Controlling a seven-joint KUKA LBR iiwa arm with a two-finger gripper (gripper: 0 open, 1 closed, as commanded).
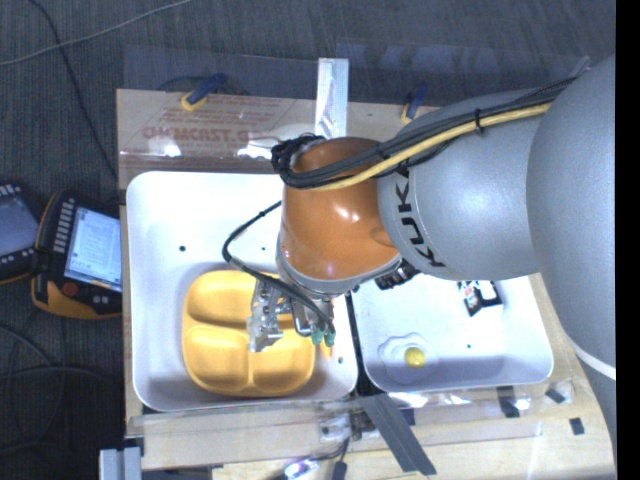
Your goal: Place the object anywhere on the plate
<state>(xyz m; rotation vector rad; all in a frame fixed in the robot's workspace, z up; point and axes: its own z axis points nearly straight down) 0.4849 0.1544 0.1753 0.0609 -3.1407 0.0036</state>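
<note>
The gripper [268,330] is positioned over the yellow plate [225,343] near the left bin's [160,228] front edge; whether anything is grasped cannot be told.

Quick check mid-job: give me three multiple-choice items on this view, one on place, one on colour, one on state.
1. Where does the plate lie?
A. left bin
B. right bin
C. on the floor

2. What colour is the plate?
A. blue
B. yellow
C. black

3. Where is the end effector?
A. over the plate
B. over the right bin
C. off the bench

Answers: 1 A, the plate sits in the left bin. 2 B, its sectioned surface is yellow. 3 A, it hangs above the plate's right half.
</note>
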